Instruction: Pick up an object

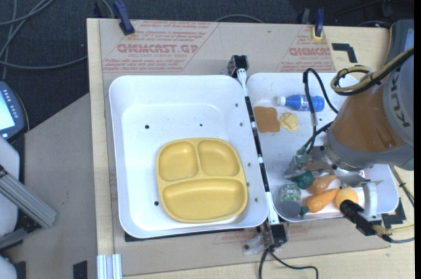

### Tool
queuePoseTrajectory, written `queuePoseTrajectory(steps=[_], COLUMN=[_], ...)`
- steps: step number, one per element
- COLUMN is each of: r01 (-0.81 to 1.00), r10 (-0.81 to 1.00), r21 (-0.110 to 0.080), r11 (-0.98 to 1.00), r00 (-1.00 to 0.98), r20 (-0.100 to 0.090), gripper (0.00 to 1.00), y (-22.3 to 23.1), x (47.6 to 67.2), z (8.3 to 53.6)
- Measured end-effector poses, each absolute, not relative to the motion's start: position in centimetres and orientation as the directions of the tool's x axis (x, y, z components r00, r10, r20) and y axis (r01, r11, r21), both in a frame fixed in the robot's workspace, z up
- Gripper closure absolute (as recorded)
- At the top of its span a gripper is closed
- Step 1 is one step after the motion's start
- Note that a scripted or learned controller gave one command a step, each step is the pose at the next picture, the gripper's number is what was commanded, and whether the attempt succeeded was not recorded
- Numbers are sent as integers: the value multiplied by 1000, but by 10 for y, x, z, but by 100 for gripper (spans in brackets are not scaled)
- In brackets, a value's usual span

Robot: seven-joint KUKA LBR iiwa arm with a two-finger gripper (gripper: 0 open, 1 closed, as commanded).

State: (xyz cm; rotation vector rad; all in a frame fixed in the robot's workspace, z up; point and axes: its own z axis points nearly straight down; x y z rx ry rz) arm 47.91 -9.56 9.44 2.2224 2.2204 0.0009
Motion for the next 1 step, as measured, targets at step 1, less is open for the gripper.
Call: queuePoseTrajectory(steps=[1], r01=[1000], r10=[1000], r21=[11], r11=[10], r00=[-10], r20=[1], gripper=[100], y=[-10], x=[515], z=[190])
